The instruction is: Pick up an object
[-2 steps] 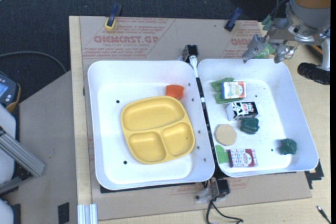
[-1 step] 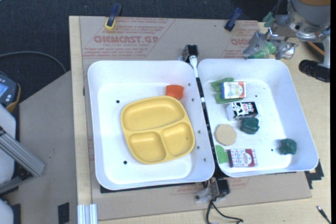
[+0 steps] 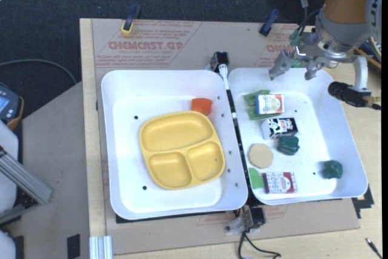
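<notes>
Yellow plastic fills most of the left bin [image 3: 115,130]: a three-compartment tray [image 3: 180,149] lies flat at its middle, with a small orange block [image 3: 202,105] touching the tray's upper right edge. Right of the divider, the right bin [image 3: 345,130] holds the smaller items, any of which could serve as the object to pick up. Near its upper left lies a green and red carton [image 3: 265,104], just below it a black and white carton [image 3: 279,127], then a dark green toy pepper [image 3: 288,144] beside that. A flat tan disc [image 3: 261,156] sits lower left, a red and white packet [image 3: 276,182] at the bottom edge, and a dark green lump [image 3: 331,170] apart at lower right. Judging by looks, all are light toy foods; the pepper and the lump seem stiff and chunky enough to pinch across their width, while the disc and packet lie flat and would be hard to get fingers under. The cartons sit close together, so a reach for one could nudge the other. At the upper right of the frame the gripper [image 3: 294,72] hangs over the right bin's far rim, fingers spread apart and holding nothing, well above the cartons
</notes>
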You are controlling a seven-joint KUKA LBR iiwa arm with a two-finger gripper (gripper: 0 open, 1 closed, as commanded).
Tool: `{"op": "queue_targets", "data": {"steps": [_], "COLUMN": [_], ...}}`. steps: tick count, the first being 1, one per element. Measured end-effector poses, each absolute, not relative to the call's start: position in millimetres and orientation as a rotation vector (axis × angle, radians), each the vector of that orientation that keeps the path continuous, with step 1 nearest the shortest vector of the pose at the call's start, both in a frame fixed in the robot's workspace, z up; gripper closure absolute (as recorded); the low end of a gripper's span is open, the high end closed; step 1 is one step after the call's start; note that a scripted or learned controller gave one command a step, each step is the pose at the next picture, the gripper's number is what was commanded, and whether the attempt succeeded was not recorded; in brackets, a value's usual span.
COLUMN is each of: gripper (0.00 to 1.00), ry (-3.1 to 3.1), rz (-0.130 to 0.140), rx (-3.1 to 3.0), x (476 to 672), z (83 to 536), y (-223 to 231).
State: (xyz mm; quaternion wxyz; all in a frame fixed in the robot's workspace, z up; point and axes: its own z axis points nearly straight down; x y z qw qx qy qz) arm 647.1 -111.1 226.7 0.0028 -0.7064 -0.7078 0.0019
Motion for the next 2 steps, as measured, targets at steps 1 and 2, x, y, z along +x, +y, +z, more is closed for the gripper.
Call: {"op": "queue_targets", "data": {"steps": [1, 2], "gripper": [0.0, 0.0], "ry": [-2.218, -2.216], "rz": [0.006, 0.007], "rx": [-2.217, -2.217], "x": [645.2, 636.6], "z": [162.7, 101.5], "y": [-110.5, -111.5]}}
